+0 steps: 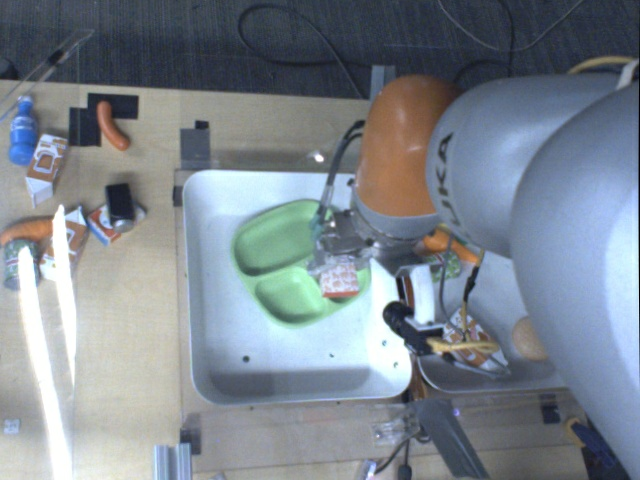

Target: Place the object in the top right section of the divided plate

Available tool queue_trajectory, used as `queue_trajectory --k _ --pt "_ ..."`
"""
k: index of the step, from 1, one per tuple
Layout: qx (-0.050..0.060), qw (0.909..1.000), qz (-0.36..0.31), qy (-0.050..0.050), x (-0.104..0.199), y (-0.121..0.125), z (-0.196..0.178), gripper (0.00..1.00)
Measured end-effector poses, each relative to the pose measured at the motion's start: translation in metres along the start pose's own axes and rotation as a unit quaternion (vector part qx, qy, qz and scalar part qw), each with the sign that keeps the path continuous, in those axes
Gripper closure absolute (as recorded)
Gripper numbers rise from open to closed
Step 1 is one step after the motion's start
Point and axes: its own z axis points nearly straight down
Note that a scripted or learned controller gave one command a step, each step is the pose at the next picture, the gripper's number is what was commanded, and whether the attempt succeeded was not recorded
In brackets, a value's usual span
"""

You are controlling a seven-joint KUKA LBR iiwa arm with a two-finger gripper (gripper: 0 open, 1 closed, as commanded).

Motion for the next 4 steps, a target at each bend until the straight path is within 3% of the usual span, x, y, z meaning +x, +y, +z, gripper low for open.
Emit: queue_trajectory --k 1,2,3,4 --pt "-0.001 0.9994 -0.036 0.0 0.054 0.015 0.015 1.0" --pt "-0.002 0.9906 -0.137 -0.001 -0.018 0.052 0.0 1.0" --pt "-0.002 0.9918 -0.127 0.0 0.014 0.048 -0.021 1.0" --pt "-0.003 0.9508 -0.31 -0.001 0.044 0.084 -0.028 1.0"
